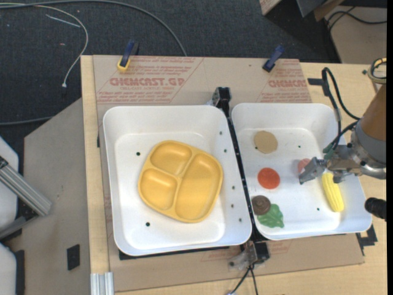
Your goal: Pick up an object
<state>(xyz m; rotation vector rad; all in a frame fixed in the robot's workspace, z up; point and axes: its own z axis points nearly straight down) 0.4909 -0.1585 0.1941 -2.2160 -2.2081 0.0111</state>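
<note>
Red lettering, legible as "CHEMCAST GP", was printed on the brown protective sheet (184,75) covering the board behind the two bins, and it was repeated at the right beside a blue clamp (273,58). A yellow divided plate (180,180) was set in the left bin (116,165), while the right bin (288,112) was occupied by a tan round piece (266,142), a red round piece (268,178), a brown piece (261,204) touching a green leafy piece (272,216), and a yellow corn cob (333,192). The gripper (309,171) was positioned low over the right bin between the red round piece and the corn cob, with a small pinkish object (303,165) seen at its tip, and whether that object was gripped could not be told.
</note>
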